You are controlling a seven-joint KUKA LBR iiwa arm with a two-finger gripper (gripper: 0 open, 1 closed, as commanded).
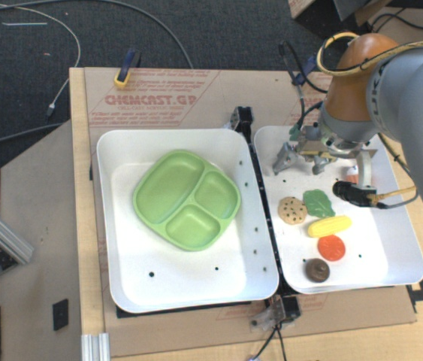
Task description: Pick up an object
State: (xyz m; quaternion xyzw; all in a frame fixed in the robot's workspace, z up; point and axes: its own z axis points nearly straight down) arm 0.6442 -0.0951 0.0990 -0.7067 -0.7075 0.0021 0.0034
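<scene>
- Your arm (391,74) reaches in over the far end of the right bin (399,254). I'd call this the approach stage, because nothing is lifted yet.
- The left bin (113,224) carries the green divided plate (187,198), lying flat and well apart from the action.
- The gripper (300,164) hangs over bare white floor near the right bin's far-left corner. Its fingers are spread and there's nothing between them.
- Your candidates all lie in the right bin, nearer the camera than the gripper. There's a green piece (318,201) touching a yellow piece (329,226), and a cookie (293,210) just beside the green one. A red piece (332,247) comes next, with a brown round piece (317,270) closest to the front rim.
- Everything is left to do: choose a target, come down on it, close and lift. The cookie and the green piece look nearest the gripper.
- As for writing, the red print on the board (151,100) beyond the bins reads "CHEMCAST GP". The smaller lines beneath it are too fine to make out.
</scene>
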